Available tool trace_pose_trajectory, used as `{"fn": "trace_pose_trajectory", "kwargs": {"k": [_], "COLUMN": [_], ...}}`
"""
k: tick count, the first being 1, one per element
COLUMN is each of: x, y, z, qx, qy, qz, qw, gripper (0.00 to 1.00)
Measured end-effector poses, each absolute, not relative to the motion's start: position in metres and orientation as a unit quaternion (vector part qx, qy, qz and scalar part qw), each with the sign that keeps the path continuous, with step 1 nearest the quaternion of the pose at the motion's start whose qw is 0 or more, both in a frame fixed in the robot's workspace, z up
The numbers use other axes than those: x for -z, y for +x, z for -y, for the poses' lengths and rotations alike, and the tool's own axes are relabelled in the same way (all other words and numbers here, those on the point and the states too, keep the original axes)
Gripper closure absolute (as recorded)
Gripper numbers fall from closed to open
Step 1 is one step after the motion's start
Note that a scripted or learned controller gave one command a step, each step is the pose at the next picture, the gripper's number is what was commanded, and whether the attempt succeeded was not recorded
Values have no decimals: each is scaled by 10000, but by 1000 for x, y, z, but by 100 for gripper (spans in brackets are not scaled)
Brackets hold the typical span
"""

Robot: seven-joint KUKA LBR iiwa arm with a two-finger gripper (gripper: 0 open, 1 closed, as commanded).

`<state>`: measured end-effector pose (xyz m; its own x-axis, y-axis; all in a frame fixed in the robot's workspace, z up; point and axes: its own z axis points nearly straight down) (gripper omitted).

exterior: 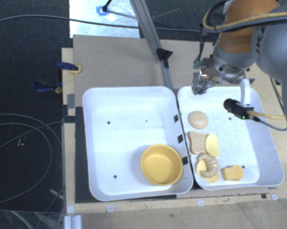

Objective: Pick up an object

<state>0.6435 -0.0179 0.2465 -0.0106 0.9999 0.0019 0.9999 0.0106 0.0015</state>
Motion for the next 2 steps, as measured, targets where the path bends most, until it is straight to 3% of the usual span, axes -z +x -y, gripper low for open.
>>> {"fn": "trace_pose_trajectory", "kwargs": {"k": [2], "x": [-254], "y": [617], "z": [-83], "qx": [7], "qy": [-7033], "qz": [7108], "qw": [8], "gripper": [100]}}
